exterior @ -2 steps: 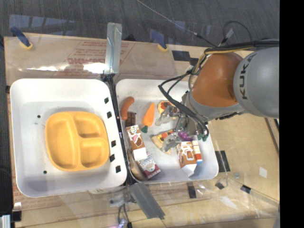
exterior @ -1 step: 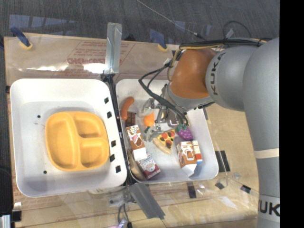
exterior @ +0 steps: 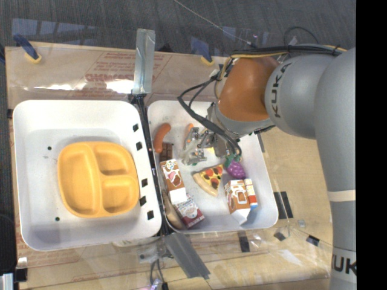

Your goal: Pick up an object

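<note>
Down in the right-hand shallow white bin (exterior: pixel 266 189) lie the candidate things: a brown toy sausage (exterior: pixel 161 136) near the bin's upper left, a toy pizza slice with red and green toppings (exterior: pixel 208 179) in the middle, a small purple bunch of toy grapes (exterior: pixel 235 169) just beside it, and a small orange-and-white carton (exterior: pixel 239 196) below the grapes. Along the bin's left wall sit a white carton with a brown picture (exterior: pixel 172 177) and a red-and-white packet (exterior: pixel 190 212); something tan under that packet is too hidden to name. The metal claw (exterior: pixel 197 147) hangs low over the bin between the sausage and the pizza slice, its parts a cluttered blur, so whether it is released or clenched cannot be told. A small orange thing (exterior: pixel 189 128) peeks out beside it, mostly covered. The grey arm with its orange band (exterior: pixel 245 89) hides the bin's upper right corner. The left white bin (exterior: pixel 30 125) holds a yellow divided plastic tray (exterior: pixel 97 177).
</note>
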Controlling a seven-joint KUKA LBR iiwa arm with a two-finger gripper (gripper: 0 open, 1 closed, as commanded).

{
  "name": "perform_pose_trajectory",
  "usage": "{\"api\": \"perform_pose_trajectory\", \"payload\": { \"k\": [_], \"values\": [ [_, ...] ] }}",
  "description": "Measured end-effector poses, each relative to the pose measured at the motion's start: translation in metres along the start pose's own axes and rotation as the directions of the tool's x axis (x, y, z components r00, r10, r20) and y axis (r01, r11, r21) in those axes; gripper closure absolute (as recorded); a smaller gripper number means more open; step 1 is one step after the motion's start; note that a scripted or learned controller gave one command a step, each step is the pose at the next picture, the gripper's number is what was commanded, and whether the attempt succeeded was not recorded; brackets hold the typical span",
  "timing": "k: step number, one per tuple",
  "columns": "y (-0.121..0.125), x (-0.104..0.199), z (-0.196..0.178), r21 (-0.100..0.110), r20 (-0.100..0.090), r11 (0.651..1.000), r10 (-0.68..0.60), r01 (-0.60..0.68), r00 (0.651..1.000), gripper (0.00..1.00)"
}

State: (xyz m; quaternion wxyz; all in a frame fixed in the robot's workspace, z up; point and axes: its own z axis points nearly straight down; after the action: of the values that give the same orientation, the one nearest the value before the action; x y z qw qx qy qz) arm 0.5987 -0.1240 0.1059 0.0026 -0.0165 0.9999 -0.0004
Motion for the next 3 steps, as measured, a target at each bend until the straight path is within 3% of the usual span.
{"api": "perform_pose_trajectory", "payload": {
  "k": [1, 2, 3],
  "values": [
    [-0.025, -0.049, -0.141, 0.003, 0.011, 0.999, 0.039, -0.039, 0.999, 1.00],
    [-0.024, -0.047, -0.134, 0.000, -0.001, 0.999, 0.038, -0.038, 0.999, 0.00],
    [-0.011, -0.024, 0.017, -0.005, -0.011, 0.997, -0.081, 0.081, 0.997, 0.00]
  ]
}}
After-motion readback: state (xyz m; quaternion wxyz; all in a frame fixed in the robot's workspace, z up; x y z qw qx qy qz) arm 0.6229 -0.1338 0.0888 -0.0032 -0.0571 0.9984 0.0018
